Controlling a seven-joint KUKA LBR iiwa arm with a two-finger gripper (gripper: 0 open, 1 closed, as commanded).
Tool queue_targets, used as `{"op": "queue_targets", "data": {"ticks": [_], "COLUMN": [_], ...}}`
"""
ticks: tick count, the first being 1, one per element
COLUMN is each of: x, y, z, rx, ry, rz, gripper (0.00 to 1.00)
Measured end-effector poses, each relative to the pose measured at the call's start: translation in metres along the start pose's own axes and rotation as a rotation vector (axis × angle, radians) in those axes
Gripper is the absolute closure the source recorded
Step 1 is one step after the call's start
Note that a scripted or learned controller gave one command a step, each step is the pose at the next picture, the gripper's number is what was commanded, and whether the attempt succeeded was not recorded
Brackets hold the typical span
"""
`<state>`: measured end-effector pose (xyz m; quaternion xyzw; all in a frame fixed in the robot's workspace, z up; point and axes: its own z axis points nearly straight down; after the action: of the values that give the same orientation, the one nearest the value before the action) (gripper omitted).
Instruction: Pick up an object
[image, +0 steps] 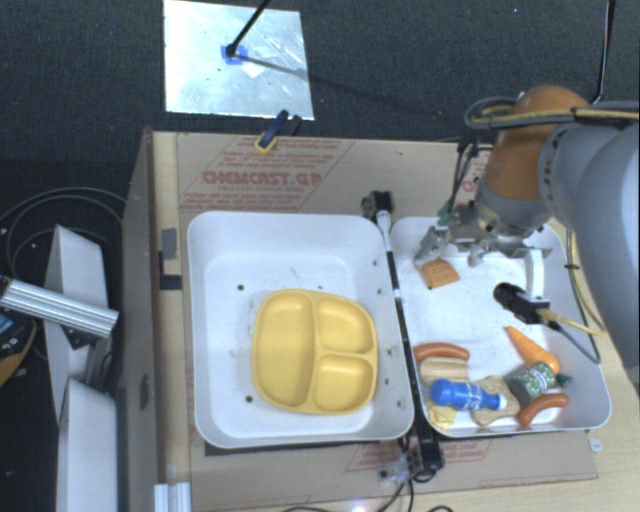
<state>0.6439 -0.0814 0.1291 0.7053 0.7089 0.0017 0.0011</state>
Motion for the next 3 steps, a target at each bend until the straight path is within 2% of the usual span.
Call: {"op": "queue_targets", "data": {"ticks": [1,3], "x": [-0.0185,-0.0164], "y": [0.0243,0.0250], "z": [0.0454,0.0443], "rx": [0.003,0.002], "ry": [-0.002,-0.002], "rz": [0.000,-0.001], "gripper": [0.00,0.00]}}
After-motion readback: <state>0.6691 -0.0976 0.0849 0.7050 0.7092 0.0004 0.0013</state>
